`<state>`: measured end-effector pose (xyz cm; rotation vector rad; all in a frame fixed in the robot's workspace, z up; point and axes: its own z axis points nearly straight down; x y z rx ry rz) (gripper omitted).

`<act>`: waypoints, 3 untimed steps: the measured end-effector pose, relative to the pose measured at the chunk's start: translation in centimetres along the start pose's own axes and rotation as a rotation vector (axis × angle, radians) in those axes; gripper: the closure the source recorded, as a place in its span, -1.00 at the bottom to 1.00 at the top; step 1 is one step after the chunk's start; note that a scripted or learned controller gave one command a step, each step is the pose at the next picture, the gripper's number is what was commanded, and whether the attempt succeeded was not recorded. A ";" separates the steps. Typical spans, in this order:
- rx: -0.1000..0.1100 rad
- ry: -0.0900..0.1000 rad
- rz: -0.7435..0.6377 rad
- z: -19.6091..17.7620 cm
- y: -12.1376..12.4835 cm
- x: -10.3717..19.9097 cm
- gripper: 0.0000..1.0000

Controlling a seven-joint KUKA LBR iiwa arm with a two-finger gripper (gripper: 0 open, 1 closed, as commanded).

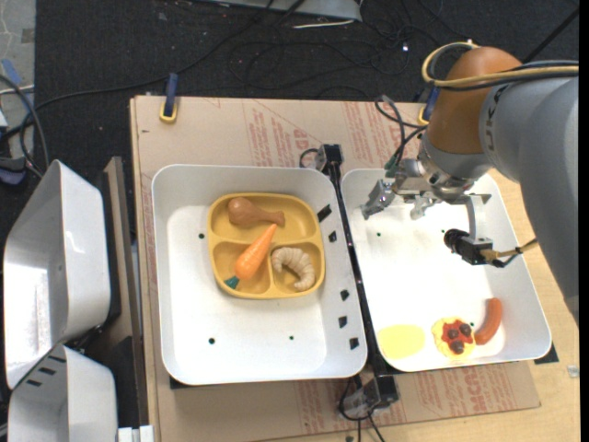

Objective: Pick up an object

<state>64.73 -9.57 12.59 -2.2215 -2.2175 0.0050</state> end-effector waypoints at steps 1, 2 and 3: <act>-0.006 -0.001 0.000 -1.4 0.2 0.0 1.00; -0.009 0.000 0.000 -5.8 -0.3 0.1 1.00; -0.010 -0.001 -0.004 -10.4 -0.2 0.1 1.00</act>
